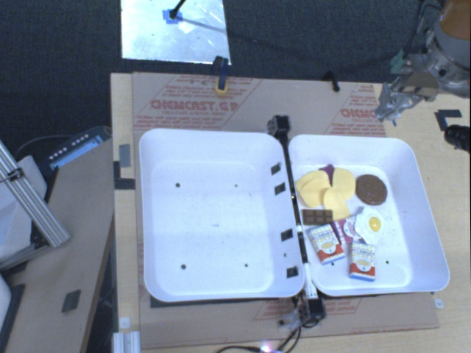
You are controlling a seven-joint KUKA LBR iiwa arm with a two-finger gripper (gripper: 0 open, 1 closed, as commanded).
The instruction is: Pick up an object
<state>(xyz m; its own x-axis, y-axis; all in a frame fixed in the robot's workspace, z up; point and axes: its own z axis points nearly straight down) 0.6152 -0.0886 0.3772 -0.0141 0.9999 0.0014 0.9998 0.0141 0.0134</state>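
Observation:
The right bin (416, 197) holds a cluster of toy food. Yellow chips (324, 190) lie beside a purple piece (328, 172) and a brown round cookie (371, 189). Below them are a chocolate bar (318, 216), a fried egg (370, 224) and two small cartons (325, 243) (362, 261). My gripper (390, 109) hangs at the upper right, above the bench beyond the right bin's back rim, away from all the objects. Nothing shows between its fingers.
The left bin (213, 212) lies beside the right one, joined by a black hinge strip (291, 204). A shiny metal plate (174, 19) sits at the back on dark carpet. A yellow and blue clamp (220, 76) stands at the board's back edge.

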